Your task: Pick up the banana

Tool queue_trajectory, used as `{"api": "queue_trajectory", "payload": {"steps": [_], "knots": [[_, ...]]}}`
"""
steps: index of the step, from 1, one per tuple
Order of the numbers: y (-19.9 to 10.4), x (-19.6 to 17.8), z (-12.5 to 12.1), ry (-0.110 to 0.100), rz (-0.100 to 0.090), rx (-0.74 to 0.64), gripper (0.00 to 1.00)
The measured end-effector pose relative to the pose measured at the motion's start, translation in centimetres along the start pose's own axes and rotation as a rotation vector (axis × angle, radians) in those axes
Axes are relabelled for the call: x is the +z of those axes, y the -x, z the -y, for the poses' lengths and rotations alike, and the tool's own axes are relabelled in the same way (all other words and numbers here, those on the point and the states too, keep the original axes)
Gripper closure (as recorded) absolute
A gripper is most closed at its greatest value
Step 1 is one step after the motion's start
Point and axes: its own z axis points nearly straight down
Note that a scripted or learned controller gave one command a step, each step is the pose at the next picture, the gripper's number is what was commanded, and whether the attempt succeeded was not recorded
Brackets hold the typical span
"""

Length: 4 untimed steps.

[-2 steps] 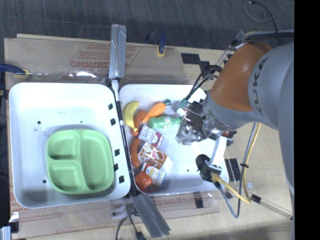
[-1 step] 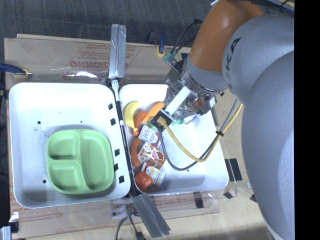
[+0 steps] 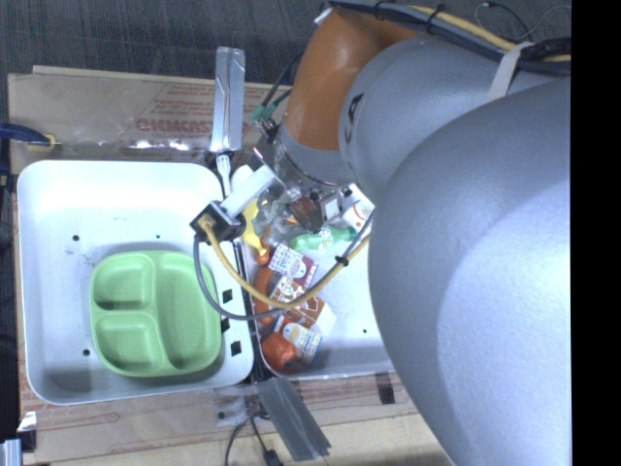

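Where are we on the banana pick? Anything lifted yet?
Done: the arm has reached over the right bin, and the gripper sits low among its cluttered packets. In hand: nothing that I can confirm; a yellow piece, possibly the banana, shows beside the gripper. Left: a confirmed grasp and lift.

**Even overhead light, soft focus on the near arm**

Bright, diffuse light is falling from above, washing the shallow white plastic left bin (image 3: 58, 221) almost to glare along its floor. The pale green three-compartment tray (image 3: 155, 311) is casting a soft shadow toward the lower left. The big grey rounded arm casing (image 3: 475, 260) is looming close and slightly blurred, shading the clutter beneath it. Crinkled clear film (image 3: 146, 144) is glinting above the bin.
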Motion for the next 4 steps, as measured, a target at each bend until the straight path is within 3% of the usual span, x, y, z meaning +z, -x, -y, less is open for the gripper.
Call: {"api": "queue_trajectory", "payload": {"steps": [1, 2, 3, 4], "knots": [[0.0, -0.8, 0.2, -0.004, 0.007, -0.009, 1.00], [-0.1, -0.8, 0.3, -0.005, 0.008, -0.010, 0.00], [3.3, -6.8, -6.8, 0.004, -0.006, 0.116, 0.00], [-1.9, 4.7, -1.4, 0.003, -0.002, 0.267, 0.00]]}}
